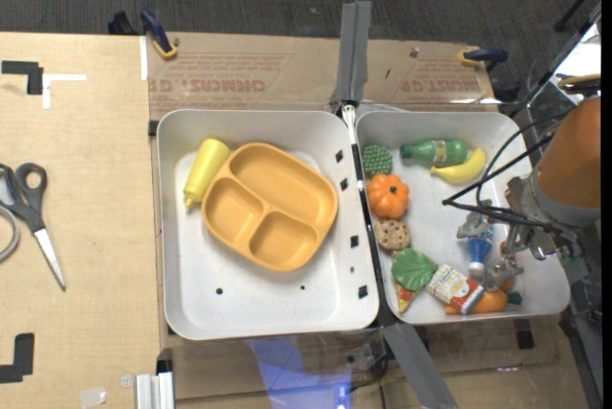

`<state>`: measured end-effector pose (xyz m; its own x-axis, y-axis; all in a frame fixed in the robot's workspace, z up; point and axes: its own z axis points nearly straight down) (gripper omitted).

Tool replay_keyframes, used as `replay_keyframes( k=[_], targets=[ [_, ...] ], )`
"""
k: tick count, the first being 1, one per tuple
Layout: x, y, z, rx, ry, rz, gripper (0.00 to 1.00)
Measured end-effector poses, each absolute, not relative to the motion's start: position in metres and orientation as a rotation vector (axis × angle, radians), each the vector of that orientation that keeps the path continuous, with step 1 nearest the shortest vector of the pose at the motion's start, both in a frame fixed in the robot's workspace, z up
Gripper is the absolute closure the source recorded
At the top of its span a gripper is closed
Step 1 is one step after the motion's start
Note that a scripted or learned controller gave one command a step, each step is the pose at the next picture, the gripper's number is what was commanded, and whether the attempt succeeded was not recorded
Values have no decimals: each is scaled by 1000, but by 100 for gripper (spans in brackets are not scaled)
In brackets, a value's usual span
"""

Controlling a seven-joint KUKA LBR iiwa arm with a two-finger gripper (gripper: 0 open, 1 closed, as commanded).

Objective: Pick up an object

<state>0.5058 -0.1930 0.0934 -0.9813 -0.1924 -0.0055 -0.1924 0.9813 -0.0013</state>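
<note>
Two shallow white bins are seen from above, set side by side on a bench. Nearest the viewer, along the front edge of the right bin (421,125), a small white carton (447,283) is laid beside an orange carrot (488,302), with a green leafy toy (413,268) just to their left. The gripper (490,256) is positioned low over this front right part of the bin, just above the carrot and carton; whether it is released or clenched cannot be told, and nothing is clearly seen gripped in it. The grey arm, with its orange band (574,159), is extended in from the right. A little farther back, a round cookie (391,234) is placed near the dividing wall, and behind it an orange pumpkin (388,194). Farthest in that bin, a green textured piece (377,158), a green bottle (435,150) and a yellow banana (459,167) are grouped near the rear wall. In the left bin (182,283), a yellow divided tray (266,205) is laid, with a yellow bottle (204,170) touching its left rim. On the bench at far left, scissors (36,216) are laid.
</note>
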Motion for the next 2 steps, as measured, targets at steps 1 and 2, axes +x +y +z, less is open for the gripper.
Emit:
replay_keyframes(
  k=[1,2],
  targets=[
    [495,-172,97,-123,3114,-11,0],
    [499,-146,94,-111,3126,-2,0]
  ],
)
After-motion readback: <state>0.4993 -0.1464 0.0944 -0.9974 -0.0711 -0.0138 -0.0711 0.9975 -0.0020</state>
